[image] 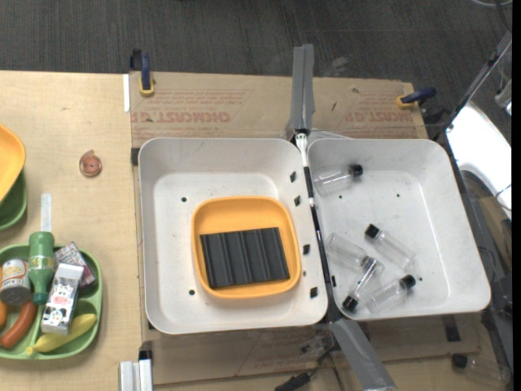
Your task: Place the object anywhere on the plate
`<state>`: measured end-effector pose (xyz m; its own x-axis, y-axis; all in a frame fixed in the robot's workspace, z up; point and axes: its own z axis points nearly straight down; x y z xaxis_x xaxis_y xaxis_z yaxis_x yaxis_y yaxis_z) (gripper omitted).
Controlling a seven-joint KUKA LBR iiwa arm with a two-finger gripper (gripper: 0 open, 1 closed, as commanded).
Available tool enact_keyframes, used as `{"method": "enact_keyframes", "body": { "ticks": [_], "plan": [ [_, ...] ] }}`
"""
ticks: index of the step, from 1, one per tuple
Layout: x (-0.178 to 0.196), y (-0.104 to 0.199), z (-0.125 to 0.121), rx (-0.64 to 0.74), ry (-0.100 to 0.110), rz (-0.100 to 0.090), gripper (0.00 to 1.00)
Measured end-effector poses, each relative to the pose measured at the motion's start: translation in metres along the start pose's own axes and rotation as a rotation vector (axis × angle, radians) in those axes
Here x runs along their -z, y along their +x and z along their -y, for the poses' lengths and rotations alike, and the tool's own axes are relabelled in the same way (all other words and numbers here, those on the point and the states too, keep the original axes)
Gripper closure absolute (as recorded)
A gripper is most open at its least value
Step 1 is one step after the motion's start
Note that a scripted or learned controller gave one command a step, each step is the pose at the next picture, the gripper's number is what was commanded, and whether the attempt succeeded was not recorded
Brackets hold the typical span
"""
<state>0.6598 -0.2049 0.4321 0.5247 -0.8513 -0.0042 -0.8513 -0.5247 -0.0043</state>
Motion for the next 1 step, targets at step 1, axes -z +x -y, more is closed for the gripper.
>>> {"method": "enact_keyframes", "body": {
  "ticks": [1],
  "plan": [
    [0.009, 0.0071, -0.004, 0.387, -0.001, -0.002, 1.0]
  ]
}}
